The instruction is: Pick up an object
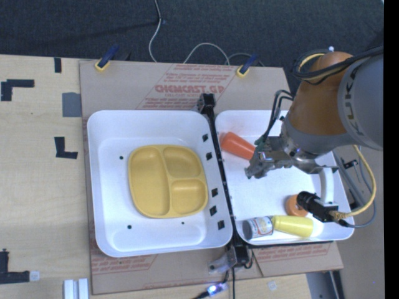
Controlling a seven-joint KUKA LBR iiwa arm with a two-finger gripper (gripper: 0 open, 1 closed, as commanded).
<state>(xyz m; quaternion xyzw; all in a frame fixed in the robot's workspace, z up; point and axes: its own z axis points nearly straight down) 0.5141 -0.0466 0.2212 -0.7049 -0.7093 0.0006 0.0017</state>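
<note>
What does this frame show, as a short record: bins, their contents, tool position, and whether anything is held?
left bin: holds a yellow divided plate
right bin: holds an orange carrot-like piece, a yellow bottle lying on its side along the near wall, and a small orange object
tool: over the right bin, just right of the orange carrot-like piece
held: nothing seen between the fingers
task state: no object lifted yet

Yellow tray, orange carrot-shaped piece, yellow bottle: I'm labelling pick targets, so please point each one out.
yellow tray [167,180], camera view, centre where its compartments meet.
orange carrot-shaped piece [237,144], camera view, middle of its body.
yellow bottle [293,225], camera view, yellow body.
</note>
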